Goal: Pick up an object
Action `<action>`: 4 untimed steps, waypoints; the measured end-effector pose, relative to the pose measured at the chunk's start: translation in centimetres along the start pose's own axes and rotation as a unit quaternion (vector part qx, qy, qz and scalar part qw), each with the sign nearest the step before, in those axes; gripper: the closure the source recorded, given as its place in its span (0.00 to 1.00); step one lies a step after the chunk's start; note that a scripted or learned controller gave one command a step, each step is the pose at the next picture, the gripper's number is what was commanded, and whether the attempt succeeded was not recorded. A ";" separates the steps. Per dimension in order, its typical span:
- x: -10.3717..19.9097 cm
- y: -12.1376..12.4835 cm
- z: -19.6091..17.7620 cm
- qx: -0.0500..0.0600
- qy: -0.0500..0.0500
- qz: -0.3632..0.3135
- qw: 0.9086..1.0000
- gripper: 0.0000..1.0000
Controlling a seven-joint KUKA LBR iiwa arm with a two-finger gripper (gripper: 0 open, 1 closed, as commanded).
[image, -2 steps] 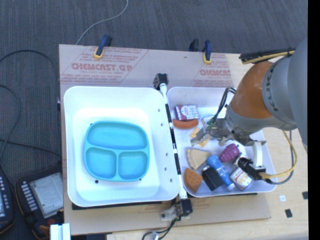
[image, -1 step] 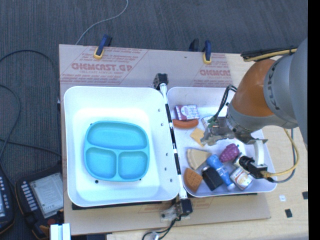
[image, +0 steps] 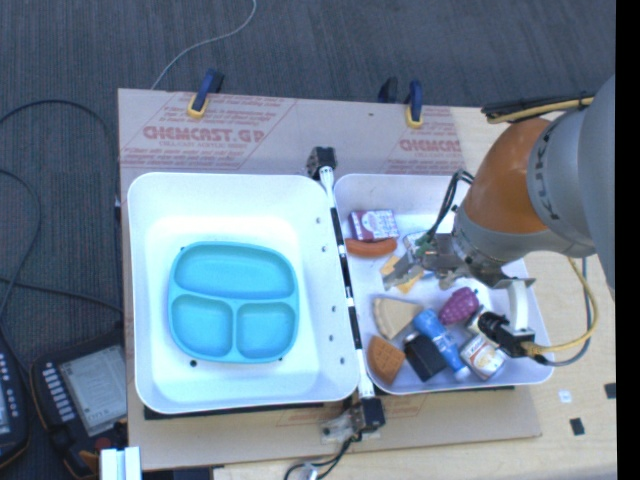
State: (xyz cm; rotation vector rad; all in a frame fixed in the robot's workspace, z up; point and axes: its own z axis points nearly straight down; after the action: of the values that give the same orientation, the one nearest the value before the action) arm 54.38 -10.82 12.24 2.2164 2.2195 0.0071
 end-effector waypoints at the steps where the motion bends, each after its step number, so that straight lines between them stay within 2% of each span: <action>1: 0.1 0.1 -0.8 0.001 0.001 0.000 1.000 1.00; 2: 0.1 0.1 -0.8 0.001 0.001 -0.001 1.000 0.00; 3: 0.1 0.2 -1.7 0.001 0.002 -0.001 1.000 1.00; 4: 0.1 0.2 -1.7 0.001 0.002 -0.001 1.000 0.00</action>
State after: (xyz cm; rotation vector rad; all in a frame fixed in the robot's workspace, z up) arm 54.52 -10.68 13.90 2.2166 2.2248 0.0082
